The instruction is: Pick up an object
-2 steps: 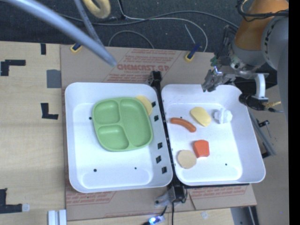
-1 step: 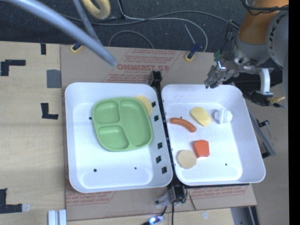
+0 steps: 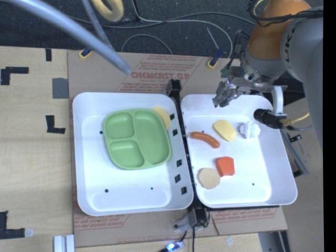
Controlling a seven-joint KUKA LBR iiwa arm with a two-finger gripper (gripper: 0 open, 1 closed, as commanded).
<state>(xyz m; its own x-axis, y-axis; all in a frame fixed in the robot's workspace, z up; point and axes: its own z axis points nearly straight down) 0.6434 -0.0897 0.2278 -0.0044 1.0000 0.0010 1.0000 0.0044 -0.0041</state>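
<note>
The right bin point(image 3: 262, 193) holds a yellow oval piece point(image 3: 224, 130), a red-orange sausage point(image 3: 205, 138), an orange-red block point(image 3: 226, 166), a tan round disc point(image 3: 209, 178) and a small white object point(image 3: 249, 129). My gripper point(image 3: 224, 96) hangs over the bin's far edge, above and slightly behind the yellow piece. Nothing shows between its dark fingers, and their spacing is unclear at this angle.
The left bin point(image 3: 89, 188) carries a green divided plate point(image 3: 137, 139) with a yellow item point(image 3: 164, 116) tucked at its far right corner. A black divider point(image 3: 181, 140) runs between the bins. Cables lie behind the bins, and a grey bar point(image 3: 63, 20) crosses the upper left.
</note>
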